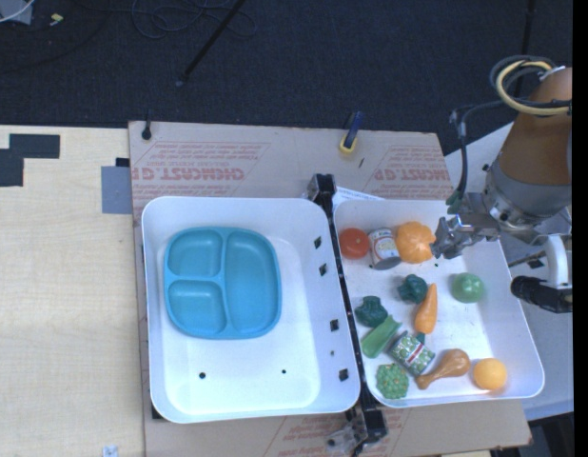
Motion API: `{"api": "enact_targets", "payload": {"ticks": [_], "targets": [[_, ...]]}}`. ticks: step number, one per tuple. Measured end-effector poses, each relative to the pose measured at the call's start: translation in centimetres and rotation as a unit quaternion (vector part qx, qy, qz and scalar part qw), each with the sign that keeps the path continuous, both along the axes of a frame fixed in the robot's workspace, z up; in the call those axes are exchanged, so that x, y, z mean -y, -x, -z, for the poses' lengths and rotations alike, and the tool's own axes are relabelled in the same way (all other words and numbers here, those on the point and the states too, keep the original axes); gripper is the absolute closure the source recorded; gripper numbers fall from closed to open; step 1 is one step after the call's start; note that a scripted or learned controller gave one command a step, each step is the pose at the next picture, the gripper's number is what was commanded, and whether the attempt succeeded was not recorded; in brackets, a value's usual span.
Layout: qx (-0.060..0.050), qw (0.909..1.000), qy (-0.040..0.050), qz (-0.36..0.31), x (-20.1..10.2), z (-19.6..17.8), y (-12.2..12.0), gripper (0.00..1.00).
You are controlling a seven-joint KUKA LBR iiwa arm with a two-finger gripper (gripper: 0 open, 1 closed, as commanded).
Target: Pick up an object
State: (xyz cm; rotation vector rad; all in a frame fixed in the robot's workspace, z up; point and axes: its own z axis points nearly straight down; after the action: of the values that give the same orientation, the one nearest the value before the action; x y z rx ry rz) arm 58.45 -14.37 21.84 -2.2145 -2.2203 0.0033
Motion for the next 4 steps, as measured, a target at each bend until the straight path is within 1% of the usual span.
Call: {"api": "enact_targets", "payload": {"ticks": [1,2,3,4], "targets": [[0.0,1.0,0.0,0.0,-4.8,0.3,3.4,1.0],[0.0,1.0,-0.0001,0.0,-9.2,0.3,6.1,1.0],[0.0,1.0,0.0002,0.0,-11.8,0.1,6.6,1.0],[0.001,1.0,0.0009,0.001,-11.7,0.0,6.0,1.0]]}}
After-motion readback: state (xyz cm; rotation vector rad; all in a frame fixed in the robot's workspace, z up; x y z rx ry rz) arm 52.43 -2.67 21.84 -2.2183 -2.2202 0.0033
